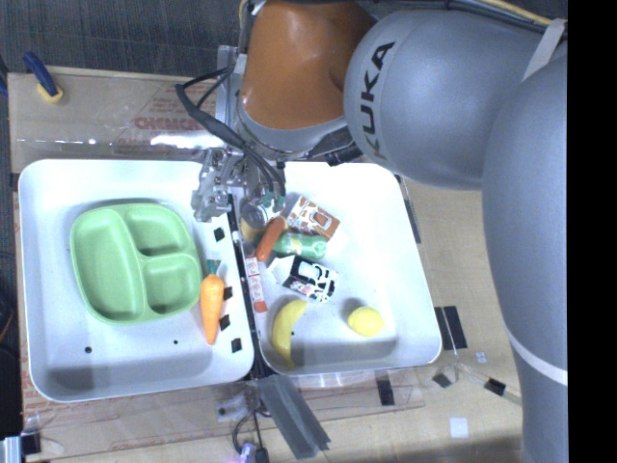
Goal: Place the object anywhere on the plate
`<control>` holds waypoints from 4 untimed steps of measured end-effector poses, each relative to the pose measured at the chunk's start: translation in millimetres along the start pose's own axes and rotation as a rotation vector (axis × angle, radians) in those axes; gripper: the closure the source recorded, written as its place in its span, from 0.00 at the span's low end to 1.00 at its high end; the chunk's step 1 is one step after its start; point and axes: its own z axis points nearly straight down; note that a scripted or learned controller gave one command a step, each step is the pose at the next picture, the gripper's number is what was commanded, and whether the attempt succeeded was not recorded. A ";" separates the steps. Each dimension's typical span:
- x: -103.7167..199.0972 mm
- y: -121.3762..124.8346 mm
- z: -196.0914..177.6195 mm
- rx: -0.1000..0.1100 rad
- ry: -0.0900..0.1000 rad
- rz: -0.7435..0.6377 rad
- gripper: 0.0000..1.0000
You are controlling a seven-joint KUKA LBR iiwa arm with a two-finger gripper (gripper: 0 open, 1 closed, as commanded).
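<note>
The arm (453, 75) hangs in from the right, its orange band over the far rim where the two bins meet; the gripper (229, 189) sits low at that divide, over the top corner of the right bin (410, 258); whether it is wide, narrow or carrying something I cannot tell, the wrist hides too much.

The plate (135, 258), green and sectioned, lies in the left bin (48, 287), and nothing rests on it; so the placing is not done. A carrot (211, 307) lies in the left bin just beside the plate's right edge, touching or nearly so, but on the bin floor, not on the plate.

In the right bin a cluster sits just under the gripper: an orange sausage-like piece (271, 238), a green can (301, 247), a brown packet (314, 218), a black-and-white packet (310, 280); nearer the front, a banana (285, 324) and a lemon (365, 321), apart from each other.

My read: early going, a pick from that cluster at best; which object is meant I cannot say; the lift, the carry across the divide and the drop on the plate all remain.
</note>
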 end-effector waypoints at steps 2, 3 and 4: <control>43.2 26.5 93.8 0.001 0.006 0.118 1.00; 46.9 5.0 37.0 0.000 0.002 0.074 1.00; 31.5 -19.7 -15.9 0.001 0.001 0.127 1.00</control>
